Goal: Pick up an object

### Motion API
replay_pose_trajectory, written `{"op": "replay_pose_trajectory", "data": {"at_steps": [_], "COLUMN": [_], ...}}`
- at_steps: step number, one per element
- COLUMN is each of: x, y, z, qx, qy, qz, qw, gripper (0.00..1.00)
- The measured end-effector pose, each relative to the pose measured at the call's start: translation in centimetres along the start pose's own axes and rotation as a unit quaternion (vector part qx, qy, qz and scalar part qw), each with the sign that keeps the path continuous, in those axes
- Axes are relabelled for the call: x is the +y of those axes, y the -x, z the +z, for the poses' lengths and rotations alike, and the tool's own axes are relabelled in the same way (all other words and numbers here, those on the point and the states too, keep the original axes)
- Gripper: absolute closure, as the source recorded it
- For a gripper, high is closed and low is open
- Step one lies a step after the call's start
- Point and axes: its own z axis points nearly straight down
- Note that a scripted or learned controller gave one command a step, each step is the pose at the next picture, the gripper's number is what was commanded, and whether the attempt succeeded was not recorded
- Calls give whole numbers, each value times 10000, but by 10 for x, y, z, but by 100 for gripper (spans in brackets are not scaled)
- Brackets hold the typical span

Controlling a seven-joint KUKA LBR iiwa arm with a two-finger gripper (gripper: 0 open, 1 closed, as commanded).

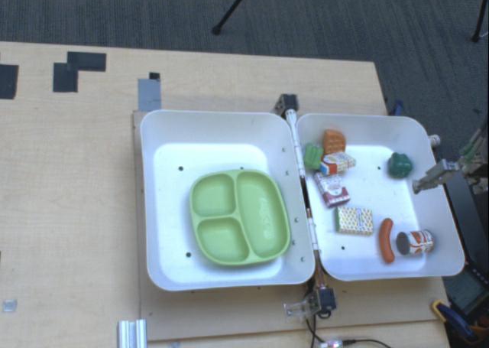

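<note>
The right bin (428, 140) holds several small objects. An orange piece (333, 141) and a green piece (312, 157) lie at its far left, with a small red and white carton (337, 163) and a dark packet (334, 192) below them. Nearer the front are a yellow patterned box (354, 220), a red sausage (386, 240) and a small can (415, 242) on its side. A dark green lump (399, 164) rests near the right wall. My gripper (425, 181) pokes in over the right rim, just below the green lump and clear of every object.
The left bin (164, 186) carries a light green divided plate (240, 217). A clamp (287, 103) sits at the far end of the seam between the bins, and cables (319, 304) hang at the near end. Wooden bench lies to the left.
</note>
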Motion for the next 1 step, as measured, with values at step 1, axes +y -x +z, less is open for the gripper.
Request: {"op": "replay_pose_trajectory", "data": {"at_steps": [1], "x": [-5], "y": [4], "z": [142], "qx": [6], "qy": [-13], "qz": [12], "qw": [10000], "gripper": [0]}}
